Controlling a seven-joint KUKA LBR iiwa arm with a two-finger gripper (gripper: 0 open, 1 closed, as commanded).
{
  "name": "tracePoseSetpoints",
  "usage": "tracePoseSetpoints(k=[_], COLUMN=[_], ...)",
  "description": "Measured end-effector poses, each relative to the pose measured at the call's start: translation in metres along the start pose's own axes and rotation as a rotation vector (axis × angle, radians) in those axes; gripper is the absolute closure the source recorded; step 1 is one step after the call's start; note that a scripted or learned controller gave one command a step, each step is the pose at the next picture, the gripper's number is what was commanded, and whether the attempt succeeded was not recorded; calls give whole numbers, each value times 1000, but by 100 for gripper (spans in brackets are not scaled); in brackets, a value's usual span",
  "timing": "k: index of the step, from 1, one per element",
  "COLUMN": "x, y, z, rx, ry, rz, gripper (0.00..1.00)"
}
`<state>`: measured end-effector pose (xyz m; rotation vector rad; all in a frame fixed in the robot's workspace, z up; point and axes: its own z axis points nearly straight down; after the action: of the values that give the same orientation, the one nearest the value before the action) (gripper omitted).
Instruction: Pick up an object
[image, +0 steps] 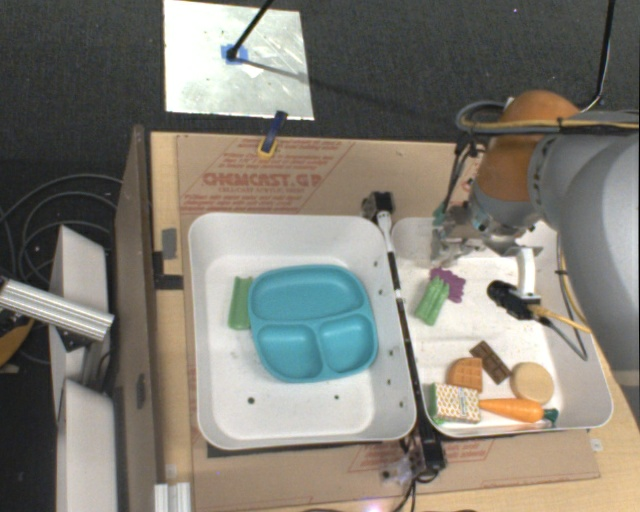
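Note:
My gripper (446, 250) hangs over the far left part of the right bin (590, 385), coming down from the grey arm with its orange band. Just in front of it lie a small purple toy (453, 284) and a green ridged piece (432, 300), which touch each other. Near the front of the same bin lie a brown chocolate-like bar (490, 362), a tan cracker (464, 374), a round beige bun (532, 381), an orange carrot (512, 409) and a patterned block (456, 403). Nothing shows in the gripper.
The left bin (215, 400) holds a teal divided plate (312, 322) with a green piece (239, 302) lying beside its left edge. A raised divider (398, 310) separates the two bins. Cardboard (260, 170) lies under the bins.

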<state>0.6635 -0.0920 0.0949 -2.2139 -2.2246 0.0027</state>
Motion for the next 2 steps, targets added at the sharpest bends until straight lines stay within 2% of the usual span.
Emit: tracePoseSetpoints(k=[1, 2], x=[0, 2], y=[1, -42], z=[0, 11], rx=[-2, -3], ry=[-1, -2], rz=[0, 4], gripper=[0, 0])
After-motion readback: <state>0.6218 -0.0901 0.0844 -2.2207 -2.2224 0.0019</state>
